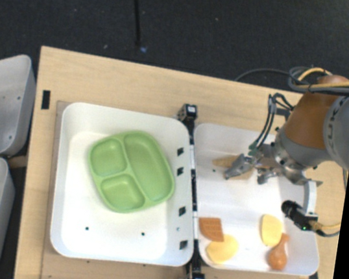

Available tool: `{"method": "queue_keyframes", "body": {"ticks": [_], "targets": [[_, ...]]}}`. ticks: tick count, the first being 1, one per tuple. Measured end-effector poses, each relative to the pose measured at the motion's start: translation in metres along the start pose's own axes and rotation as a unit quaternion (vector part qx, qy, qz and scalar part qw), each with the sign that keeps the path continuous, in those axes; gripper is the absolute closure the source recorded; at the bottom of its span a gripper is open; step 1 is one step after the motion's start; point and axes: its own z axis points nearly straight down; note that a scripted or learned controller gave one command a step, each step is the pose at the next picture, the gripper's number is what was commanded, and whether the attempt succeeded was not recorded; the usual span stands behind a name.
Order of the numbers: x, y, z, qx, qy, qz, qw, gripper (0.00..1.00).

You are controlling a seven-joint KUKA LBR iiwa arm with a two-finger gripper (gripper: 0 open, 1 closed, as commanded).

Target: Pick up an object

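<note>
The arm [311, 124] reached in from the right, bent down over the right bin [243, 202], its orange band above the wrist and its far side cut off by the frame. The gripper [249, 168] hung low over the bin's upper part (dark fingers blurred against the wrist, so open or clenched could not be told). Nothing visible sat between them. Along the bin's near edge lay an orange-brown piece [211, 227], two yellow pieces [222, 248] [271, 230] and an orange piece [279, 253]. A green divided plate [131, 171] sat in the left bin [68, 230] on the worktop [118, 81].
</note>
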Motion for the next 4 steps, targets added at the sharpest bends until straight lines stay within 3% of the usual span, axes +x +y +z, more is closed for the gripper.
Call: {"method": "queue_keyframes", "body": {"ticks": [1,2,4], "targets": [[-0.001,-0.001,0.053,0.000,0.000,0.000,1.0000,0.00],[-0.002,0.001,0.039,-0.003,0.000,0.002,1.0000,1.00],[-0.002,0.012,-0.064,-0.005,0.000,-0.002,1.0000,1.00]]}}
